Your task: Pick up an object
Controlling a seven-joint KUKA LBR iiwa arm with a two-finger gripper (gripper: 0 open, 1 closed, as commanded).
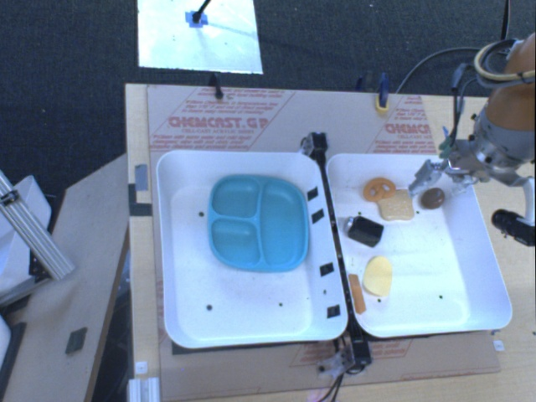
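Observation:
The right bin [477, 258] holds several small items: an orange pretzel shape [379, 188], a tan bread slice [397, 206], a brown round piece [433, 198], a black block [365, 230], a yellow wedge [378, 275] and an orange stick [356, 294]. My gripper [438, 182] hangs over the far right part of this bin, just above the brown round piece. It is open, and nothing sits between its fingers. The arm comes in from the upper right.
A blue divided plate [256, 223] lies in the left bin [180, 308]. A ridge with black clips [328, 241] separates the bins. A cable loops behind the arm at the top right. A white sheet [198, 23] lies on the floor beyond the bench.

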